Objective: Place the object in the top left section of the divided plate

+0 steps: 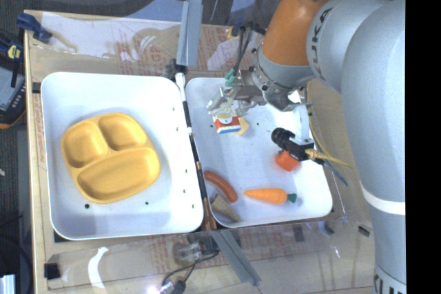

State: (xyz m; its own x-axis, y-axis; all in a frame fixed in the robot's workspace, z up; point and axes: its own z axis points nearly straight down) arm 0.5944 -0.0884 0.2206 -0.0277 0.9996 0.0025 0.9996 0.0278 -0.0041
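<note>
Starting at the far left, well away from the gripper [227,101], the yellow plate [110,156] sits in the left bin [52,89], nothing in its sections. Over in the right bin [200,89], the gripper hangs at the top end, right over a small red-and-white carton [228,124]. Might be touching it, but it's too cluttered to tell if the fingers are spread or pinched. Below the gripper lie a sausage [220,185] and carrot [269,196]. Lower right of it, an orange-red piece [286,161] sits half under a black part.
</note>
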